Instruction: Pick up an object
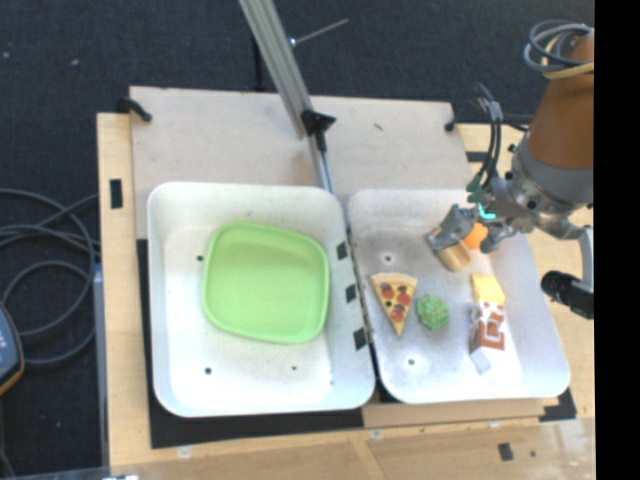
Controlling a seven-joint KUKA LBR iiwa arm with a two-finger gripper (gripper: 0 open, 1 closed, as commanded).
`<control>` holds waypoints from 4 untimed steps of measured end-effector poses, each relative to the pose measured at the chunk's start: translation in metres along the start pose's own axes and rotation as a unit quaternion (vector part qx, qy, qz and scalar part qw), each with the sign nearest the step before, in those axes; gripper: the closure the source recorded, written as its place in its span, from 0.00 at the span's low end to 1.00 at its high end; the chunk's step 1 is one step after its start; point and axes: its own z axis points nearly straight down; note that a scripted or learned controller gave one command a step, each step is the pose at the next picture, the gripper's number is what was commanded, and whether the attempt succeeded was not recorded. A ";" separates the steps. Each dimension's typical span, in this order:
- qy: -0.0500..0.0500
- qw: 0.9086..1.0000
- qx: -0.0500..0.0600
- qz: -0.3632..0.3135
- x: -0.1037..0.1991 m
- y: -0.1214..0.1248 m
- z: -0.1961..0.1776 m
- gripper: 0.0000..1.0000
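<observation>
Tan block [456, 257] sits at upper right of the right bin [400, 383], touching the gripper [462, 234] at its top. Grasp step, I judge; grip width: cannot tell. Next: close, lift straight.

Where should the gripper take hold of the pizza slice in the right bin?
Probably across the pizza slice at its wide crust end, coming straight down. It lies flat, tip toward the bin's near edge, with the broccoli close on its right.

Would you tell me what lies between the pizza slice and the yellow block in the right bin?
In the camera view, a green broccoli piece sits between the pizza slice and the yellow block.
</observation>
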 end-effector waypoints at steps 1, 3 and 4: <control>0.000 1.000 0.000 0.000 0.000 0.000 0.000 0.00; 0.000 1.000 0.003 0.000 -0.008 0.000 0.114 0.00; 0.000 1.000 0.002 0.000 -0.013 0.000 0.157 0.00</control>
